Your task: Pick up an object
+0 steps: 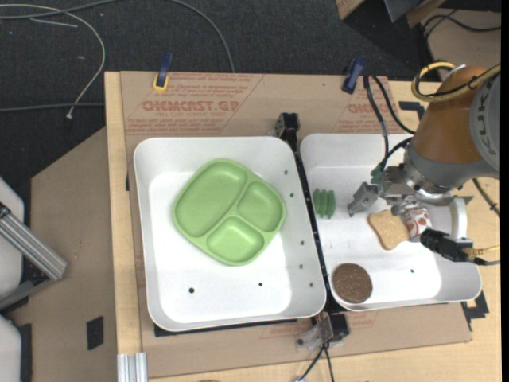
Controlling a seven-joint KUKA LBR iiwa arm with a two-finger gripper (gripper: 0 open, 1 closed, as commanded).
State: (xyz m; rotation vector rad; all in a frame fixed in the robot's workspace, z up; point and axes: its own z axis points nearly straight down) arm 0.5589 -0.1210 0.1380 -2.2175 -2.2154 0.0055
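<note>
My gripper hangs over the middle of the right bin, open, with one grey finger reaching out to the left. Just below it lies a tan slice of toast, with its upper edge under the gripper and nothing gripped. A small red and white item lies against the toast's right side, partly hidden by the wrist. A green ribbed piece lies to the left by the bin wall. A brown round disc rests at the bin's front left corner.
The left bin holds a light green divided plate. A black divider runs between the bins. Cables and the arm's grey and orange body cover the right bin's far right side.
</note>
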